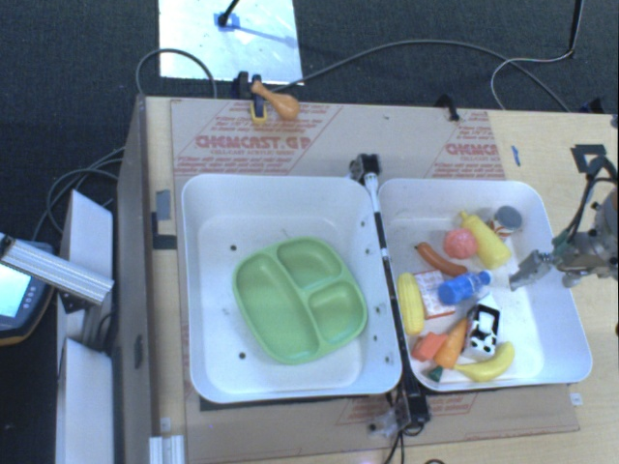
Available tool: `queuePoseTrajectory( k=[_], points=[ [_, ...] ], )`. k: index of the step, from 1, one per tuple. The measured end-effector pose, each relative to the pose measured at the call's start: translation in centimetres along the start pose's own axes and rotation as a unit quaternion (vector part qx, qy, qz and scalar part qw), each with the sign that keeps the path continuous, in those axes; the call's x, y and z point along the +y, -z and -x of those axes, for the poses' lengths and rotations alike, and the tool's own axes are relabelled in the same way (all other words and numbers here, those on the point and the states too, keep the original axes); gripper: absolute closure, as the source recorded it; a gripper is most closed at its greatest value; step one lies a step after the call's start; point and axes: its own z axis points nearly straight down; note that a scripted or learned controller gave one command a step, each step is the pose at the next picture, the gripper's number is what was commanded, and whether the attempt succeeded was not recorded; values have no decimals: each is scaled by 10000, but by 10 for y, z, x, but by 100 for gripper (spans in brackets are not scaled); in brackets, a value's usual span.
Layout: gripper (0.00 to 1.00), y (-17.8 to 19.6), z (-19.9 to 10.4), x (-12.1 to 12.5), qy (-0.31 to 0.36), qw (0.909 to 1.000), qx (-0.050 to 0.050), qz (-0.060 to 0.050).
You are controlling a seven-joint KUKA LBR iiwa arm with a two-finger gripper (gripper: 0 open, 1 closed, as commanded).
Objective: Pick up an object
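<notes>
1. The arm is reaching in at the right edge of the frame, and its gripper [530, 267] is hanging over the right side of the right bin [571, 341], at mid height in the picture.
2. Whether the tool is open or closed, I cannot tell; it is small and blurred here, and nothing is showing in its grasp.
3. The pile of toys is lying in the right bin, in the lower right of the frame: a yellow bottle [483, 239], a pink ball [461, 244], a sausage [440, 258], a blue bottle [462, 287], a corn cob [411, 304], a carrot [451, 344], a cow toy [482, 332] and a banana [488, 363].
4. The left bin [208, 259] is holding a green tray [300, 300] at the centre of the frame.
5. Judging by this, the approach step is in hand: no object is being lifted yet, and the gripper is sitting just right of the pile.
6. The next move is calling for a shift leftward over one object, then a descent. The toys are lying close together, several touching, so picking one at the edge of the pile, such as the banana or yellow bottle, is looking the safer choice.
</notes>
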Motion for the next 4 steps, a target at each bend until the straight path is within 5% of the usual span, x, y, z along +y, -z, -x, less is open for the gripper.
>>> queuePoseTrajectory(
  k=[1,2,3,4],
  points=[
    [0,-120,-41,75,3,10000,9,-13],
    [0,-137,-111,123,9,10000,11,6],
    [100,-126,-110,123,16,10000,4,16],
    [100,-36,-165,70,11,10000,8,12]
  ],
)
